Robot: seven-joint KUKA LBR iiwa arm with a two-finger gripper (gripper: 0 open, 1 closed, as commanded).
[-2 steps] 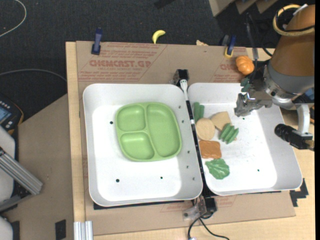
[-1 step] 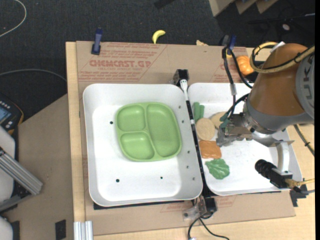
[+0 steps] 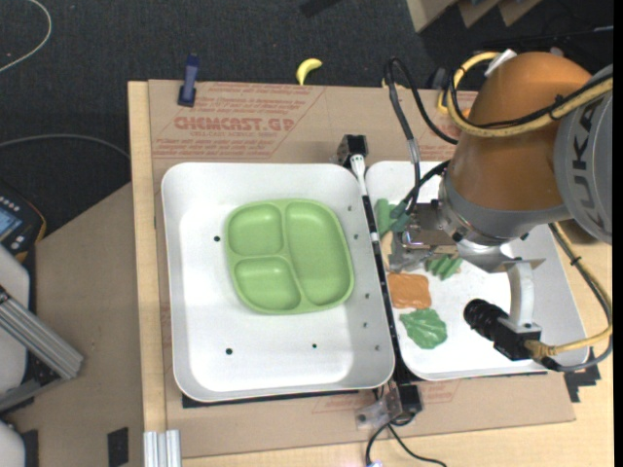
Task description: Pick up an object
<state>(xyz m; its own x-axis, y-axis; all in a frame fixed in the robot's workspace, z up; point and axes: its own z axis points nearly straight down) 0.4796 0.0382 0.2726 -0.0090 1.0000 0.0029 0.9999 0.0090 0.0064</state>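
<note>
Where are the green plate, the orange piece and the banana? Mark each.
green plate (image 3: 289, 255): camera view, middle of the divided plate.
orange piece (image 3: 410, 290): camera view, its flat top.
banana (image 3: 309, 67): camera view, middle of its curve.

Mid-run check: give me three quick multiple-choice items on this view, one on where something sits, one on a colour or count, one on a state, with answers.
1. Where is the green divided plate?
A. in the left bin
B. in the right bin
C. on the floor

2. What colour is the flat piece lying between the gripper and the green leafy item?
A. blue
B. orange
C. white

3. How does the plate lie?
A. upside down
B. on its edge
C. flat, its compartments facing up

Answers: 1 A, it rests in the middle of the left bin. 2 B, it is orange against the white floor of the right bin. 3 C, all three compartments show from above.
</note>
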